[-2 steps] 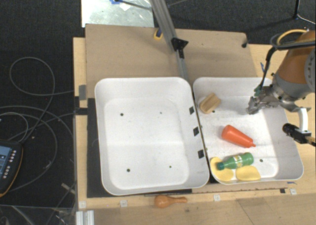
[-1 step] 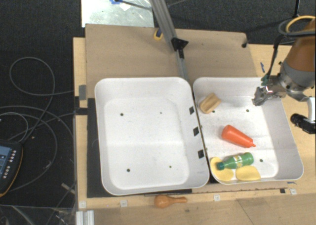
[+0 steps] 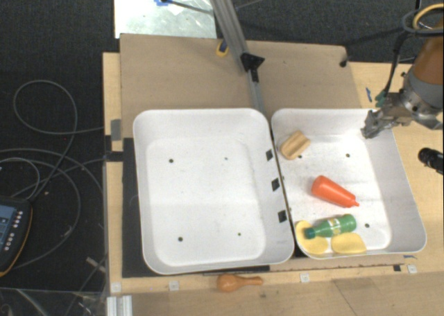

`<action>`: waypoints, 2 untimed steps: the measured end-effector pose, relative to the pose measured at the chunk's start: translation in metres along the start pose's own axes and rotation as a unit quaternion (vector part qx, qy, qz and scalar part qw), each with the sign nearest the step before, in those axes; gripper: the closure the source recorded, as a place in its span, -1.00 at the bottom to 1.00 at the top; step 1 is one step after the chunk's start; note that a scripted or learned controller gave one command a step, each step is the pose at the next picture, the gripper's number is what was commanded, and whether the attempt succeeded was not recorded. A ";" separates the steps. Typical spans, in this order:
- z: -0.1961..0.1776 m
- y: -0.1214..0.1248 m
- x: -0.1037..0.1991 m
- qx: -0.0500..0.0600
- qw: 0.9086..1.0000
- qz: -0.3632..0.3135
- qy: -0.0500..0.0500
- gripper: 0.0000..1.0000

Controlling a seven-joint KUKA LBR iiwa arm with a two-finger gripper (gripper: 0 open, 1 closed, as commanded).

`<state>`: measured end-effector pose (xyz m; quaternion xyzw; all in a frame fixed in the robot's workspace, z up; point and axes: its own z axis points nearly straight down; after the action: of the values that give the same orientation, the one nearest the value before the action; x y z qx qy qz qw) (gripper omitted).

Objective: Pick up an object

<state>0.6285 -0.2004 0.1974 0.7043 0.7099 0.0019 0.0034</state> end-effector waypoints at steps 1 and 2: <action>-0.048 0.003 -0.008 0.000 1.000 0.000 0.000 1.00; -0.064 0.004 -0.008 0.001 1.000 0.000 0.000 1.00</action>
<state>0.6325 -0.2083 0.2612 0.7044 0.7098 0.0012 0.0025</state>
